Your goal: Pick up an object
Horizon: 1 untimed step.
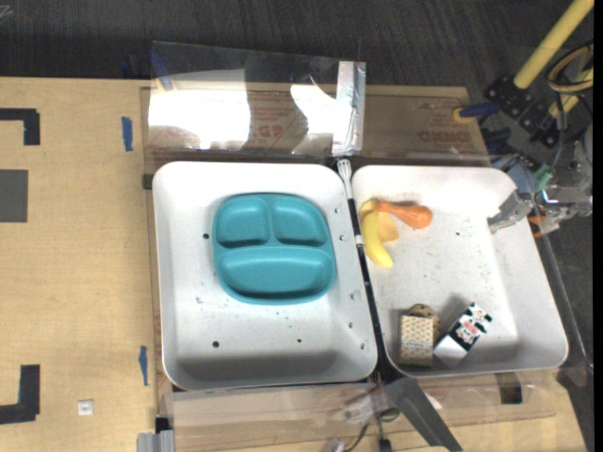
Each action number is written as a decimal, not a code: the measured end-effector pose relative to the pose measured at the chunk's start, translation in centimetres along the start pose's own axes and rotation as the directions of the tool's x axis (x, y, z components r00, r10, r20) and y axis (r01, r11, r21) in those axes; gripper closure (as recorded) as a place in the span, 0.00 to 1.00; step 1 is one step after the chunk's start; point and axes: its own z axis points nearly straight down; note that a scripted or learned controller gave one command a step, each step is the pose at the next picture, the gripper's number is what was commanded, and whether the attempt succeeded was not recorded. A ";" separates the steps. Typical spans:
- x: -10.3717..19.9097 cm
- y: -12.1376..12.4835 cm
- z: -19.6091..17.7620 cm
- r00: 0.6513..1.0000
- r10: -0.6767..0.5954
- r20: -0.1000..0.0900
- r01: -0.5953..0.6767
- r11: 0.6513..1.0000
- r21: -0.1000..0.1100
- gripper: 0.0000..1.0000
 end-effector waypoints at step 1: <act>5.9 0.8 13.6 0.999 0.046 -0.002 -0.046 0.999 0.010 0.00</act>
